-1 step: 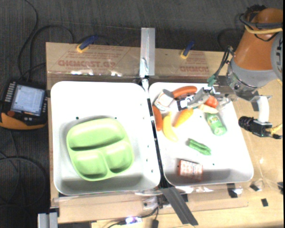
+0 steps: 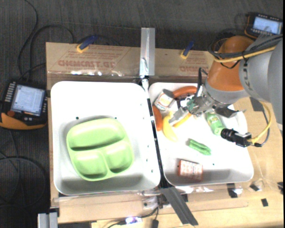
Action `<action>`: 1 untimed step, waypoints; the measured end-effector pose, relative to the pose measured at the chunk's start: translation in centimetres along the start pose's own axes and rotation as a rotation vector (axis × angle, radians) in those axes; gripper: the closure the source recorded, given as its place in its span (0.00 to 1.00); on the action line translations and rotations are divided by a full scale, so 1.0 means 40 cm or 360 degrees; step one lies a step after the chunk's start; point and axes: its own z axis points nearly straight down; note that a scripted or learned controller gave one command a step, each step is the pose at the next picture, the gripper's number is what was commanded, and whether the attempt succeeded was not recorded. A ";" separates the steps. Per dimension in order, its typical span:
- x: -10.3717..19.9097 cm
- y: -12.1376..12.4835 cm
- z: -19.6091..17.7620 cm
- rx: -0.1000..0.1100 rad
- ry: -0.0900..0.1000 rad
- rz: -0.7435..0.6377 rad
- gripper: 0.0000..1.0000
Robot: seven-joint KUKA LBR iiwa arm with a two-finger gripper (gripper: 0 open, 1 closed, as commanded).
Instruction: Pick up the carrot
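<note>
Two white bins sit side by side on the table. Left bin (image 2: 61, 127) holds a light green divided plate (image 2: 99, 147), three compartments, lying flat in the lower middle of that bin. Right bin (image 2: 237, 170) holds the clutter. The carrot (image 2: 156, 118), a narrow orange piece, lies along the right bin's left wall, standing roughly vertical in the frame, just beside a yellow banana (image 2: 169, 130) that curves to its right. A small white and yellow carton (image 2: 163, 100) lies at the upper left of the right bin, near the carrot's upper end. A red-orange curved item (image 2: 184, 90) lies along the bin's upper part; its kind is unclear. A green bottle (image 2: 213, 122) lies right of centre, a green pea pod (image 2: 199, 146) below the middle, and a brown and white packet (image 2: 189, 169) near the bin's lower edge. The arm reaches in from the upper right, the orange band above the wrist. The claw (image 2: 186, 109) hangs over the upper middle of the right bin, beside the banana's upper end and right of the carrot, apart from it. Whether the claw is spread or pressed together cannot be told.
</note>
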 end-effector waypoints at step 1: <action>-0.070 0.030 0.113 -0.0021 -0.0022 -0.0259 0.00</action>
